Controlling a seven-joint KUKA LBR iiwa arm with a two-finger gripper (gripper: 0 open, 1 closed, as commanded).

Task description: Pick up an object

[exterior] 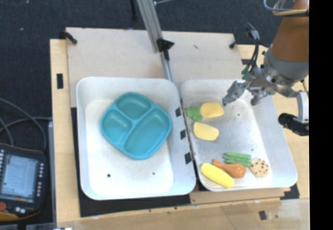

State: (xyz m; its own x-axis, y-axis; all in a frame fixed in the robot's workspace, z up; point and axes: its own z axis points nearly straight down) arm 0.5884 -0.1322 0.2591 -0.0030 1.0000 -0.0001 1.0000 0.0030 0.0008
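Nearest, a yellow banana [217, 175], carrot [232, 169], green beans [237, 158] and cookie [259, 167] crowd the right bin's [270, 130] front. Further back lie two yellow pieces [206, 131]; the upper one [212, 110] sits just left of and below the end effector [243, 93], which hangs open and empty, its tips hard to make out.

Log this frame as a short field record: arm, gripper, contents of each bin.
arm: reaches in from the right, over the right bin
gripper: above the right bin's upper part, nothing seen between the jaws
left bin: blue divided plate
right bin, upper: two yellow pieces, one with a green end
right bin, lower: banana, carrot, green beans, cookie
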